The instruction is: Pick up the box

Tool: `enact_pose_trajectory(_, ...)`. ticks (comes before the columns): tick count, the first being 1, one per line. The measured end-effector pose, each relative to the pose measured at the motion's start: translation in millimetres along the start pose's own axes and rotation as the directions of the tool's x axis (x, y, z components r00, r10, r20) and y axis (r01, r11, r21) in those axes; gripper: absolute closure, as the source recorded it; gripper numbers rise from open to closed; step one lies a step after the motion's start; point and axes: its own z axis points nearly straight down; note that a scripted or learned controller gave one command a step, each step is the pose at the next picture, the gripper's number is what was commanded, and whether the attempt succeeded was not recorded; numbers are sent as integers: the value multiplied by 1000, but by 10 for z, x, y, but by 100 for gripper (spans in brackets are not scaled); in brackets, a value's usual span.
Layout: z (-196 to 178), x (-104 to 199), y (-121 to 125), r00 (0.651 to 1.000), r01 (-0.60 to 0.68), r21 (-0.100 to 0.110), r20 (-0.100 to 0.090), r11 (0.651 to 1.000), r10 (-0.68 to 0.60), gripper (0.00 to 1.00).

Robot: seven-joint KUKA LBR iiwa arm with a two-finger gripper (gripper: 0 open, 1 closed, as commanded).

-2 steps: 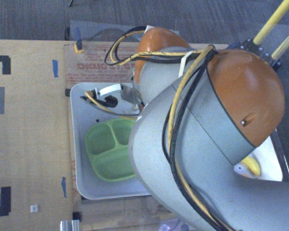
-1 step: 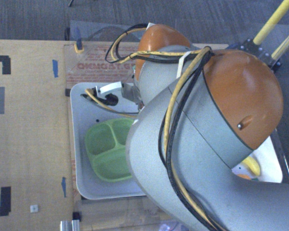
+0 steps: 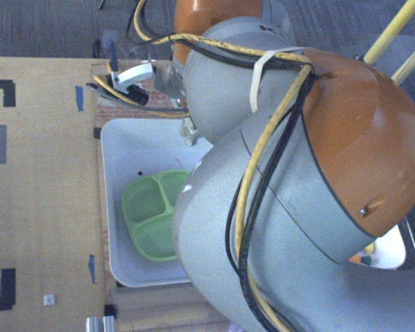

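No grasp of the box is being shown, so the pick is being judged as not yet done. Much of the white bin (image 3: 117,185), where a green divided tray (image 3: 149,216) is lying, is being covered by the grey arm (image 3: 263,206). The box's place relative to the end effector cannot be told, nor whether the end effector is wide, narrow or holding anything.

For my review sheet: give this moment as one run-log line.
arm: covers most of view | white bin: holds green divided tray | box: hidden | grasp: cannot tell
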Motion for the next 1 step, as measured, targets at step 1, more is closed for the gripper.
enact_pose_trajectory(1, -779, -31, -236, 955, 295, 0, 5, 955, -295, 100)
